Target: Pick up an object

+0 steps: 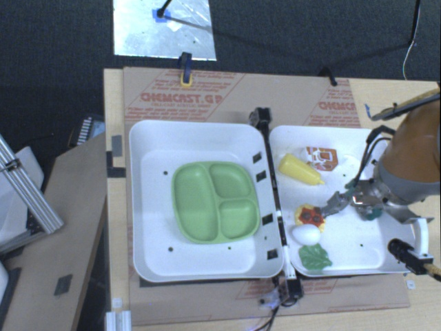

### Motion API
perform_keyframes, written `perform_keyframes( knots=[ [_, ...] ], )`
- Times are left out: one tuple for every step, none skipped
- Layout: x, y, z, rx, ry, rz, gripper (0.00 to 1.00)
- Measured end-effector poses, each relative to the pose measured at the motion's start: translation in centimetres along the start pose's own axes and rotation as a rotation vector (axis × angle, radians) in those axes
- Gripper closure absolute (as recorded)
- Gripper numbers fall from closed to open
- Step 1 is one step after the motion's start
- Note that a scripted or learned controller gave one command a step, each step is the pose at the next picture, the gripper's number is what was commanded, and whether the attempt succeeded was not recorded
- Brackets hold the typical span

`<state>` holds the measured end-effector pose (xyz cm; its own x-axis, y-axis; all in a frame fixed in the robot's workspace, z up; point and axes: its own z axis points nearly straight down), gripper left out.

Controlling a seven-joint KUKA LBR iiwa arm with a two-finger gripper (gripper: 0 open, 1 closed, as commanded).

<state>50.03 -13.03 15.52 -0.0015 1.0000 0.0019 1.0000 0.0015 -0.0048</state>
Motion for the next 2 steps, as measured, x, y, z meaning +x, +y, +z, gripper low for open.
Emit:
perform_keyframes(
  knots=[
    [-0.3,-0.6,4.5,-0.001,0.000,0.001,0.00],
    [-0.3,-0.5,6.9,-0.006,0.001,0.001,0.00]
  ],
)
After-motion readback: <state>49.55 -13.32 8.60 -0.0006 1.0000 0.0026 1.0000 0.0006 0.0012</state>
